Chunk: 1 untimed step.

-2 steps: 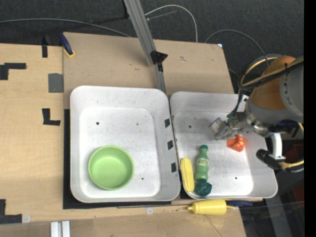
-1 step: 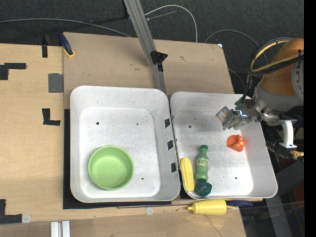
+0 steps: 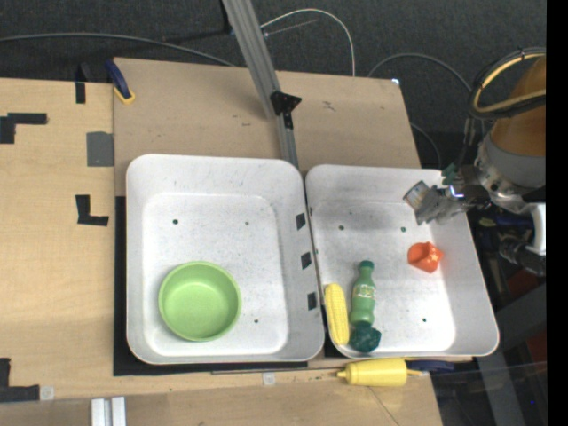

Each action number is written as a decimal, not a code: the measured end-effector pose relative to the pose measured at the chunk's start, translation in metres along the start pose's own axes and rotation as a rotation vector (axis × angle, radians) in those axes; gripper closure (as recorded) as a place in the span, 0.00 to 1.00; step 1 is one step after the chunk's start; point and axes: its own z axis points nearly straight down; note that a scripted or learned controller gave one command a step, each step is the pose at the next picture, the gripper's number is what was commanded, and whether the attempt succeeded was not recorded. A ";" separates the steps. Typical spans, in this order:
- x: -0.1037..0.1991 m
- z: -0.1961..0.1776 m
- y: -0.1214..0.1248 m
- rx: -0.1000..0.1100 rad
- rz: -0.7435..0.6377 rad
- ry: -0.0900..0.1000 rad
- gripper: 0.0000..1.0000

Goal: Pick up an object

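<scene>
In the right bin (image 3: pixel 390 193) lie a small orange-red object (image 3: pixel 425 256), a green bottle (image 3: pixel 362 298) with a dark teal piece (image 3: pixel 364 336) at its lower end, and a yellow corn cob (image 3: pixel 336 313) along the left wall. The left bin (image 3: pixel 213 180) holds a green bowl (image 3: pixel 200 301). My gripper (image 3: pixel 426 204) hangs over the right bin's upper right corner, above the orange-red object and apart from it. Nothing shows between its fingers.
A yellow bottle-like object (image 3: pixel 376 373) lies on the bench just below the right bin's front rim. A grey pole (image 3: pixel 257 60) slants down to the gap between the bins. Cables run across the dark floor at the top.
</scene>
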 end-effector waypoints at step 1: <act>0.004 -0.056 -0.008 -0.001 -0.001 0.000 1.00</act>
